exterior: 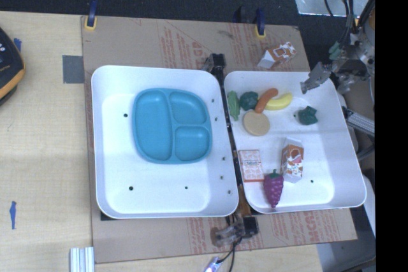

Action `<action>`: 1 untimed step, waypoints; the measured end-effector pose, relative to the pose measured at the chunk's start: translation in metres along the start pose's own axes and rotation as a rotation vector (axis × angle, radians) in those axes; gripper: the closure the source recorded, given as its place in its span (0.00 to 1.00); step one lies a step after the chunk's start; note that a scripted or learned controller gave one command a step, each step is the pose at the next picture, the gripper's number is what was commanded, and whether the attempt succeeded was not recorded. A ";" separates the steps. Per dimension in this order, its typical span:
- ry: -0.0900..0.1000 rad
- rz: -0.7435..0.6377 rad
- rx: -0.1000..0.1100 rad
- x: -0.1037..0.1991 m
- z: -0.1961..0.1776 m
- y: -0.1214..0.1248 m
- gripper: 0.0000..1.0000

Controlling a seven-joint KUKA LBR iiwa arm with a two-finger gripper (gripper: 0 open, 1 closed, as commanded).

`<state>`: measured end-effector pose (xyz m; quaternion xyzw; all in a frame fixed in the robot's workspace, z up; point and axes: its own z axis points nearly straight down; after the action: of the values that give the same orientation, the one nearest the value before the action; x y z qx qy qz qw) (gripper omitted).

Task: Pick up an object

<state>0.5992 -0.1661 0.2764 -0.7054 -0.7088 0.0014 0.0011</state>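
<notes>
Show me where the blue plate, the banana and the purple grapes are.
blue plate (150, 130): camera view, on its large left compartment.
banana (278, 102): camera view, on the middle of its yellow body.
purple grapes (273, 188): camera view, on the middle of the bunch.

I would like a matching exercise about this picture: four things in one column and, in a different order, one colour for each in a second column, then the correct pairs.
Things
1. divided plate in the left bin
2. toy banana
3. toy grapes
4. round cookie

Colours
A. yellow
B. tan
C. light blue
D. purple

Pairs: 1-C, 2-A, 3-D, 4-B
</notes>
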 end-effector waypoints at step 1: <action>0.000 -0.001 0.004 0.051 0.155 0.024 0.00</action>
<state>0.6225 -0.1153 0.1210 -0.7050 -0.7092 0.0026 0.0024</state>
